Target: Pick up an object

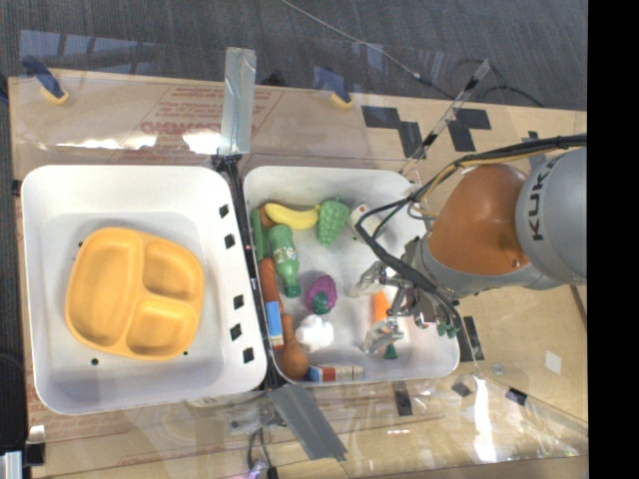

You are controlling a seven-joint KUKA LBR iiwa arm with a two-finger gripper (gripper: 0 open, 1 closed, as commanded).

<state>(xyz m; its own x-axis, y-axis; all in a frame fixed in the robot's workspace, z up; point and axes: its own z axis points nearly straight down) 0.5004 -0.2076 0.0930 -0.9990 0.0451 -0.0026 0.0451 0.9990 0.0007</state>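
Progress looks early: nothing is lifted. The metal two-finger gripper (384, 325) hangs low in the right white plastic bin (300, 180), at 4 o'clock, over a small orange carrot-like toy (379, 305); whether it grips is impossible to tell. Lifting remains.

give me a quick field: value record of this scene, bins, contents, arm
left bin: holds a yellow divided tray
right bin: banana, green bottle, green bumpy fruit, purple fruit, white piece, orange carrot
arm: reaches in over the right bin
pincer: low at the right bin's near right corner, by the carrot
grip: cannot tell
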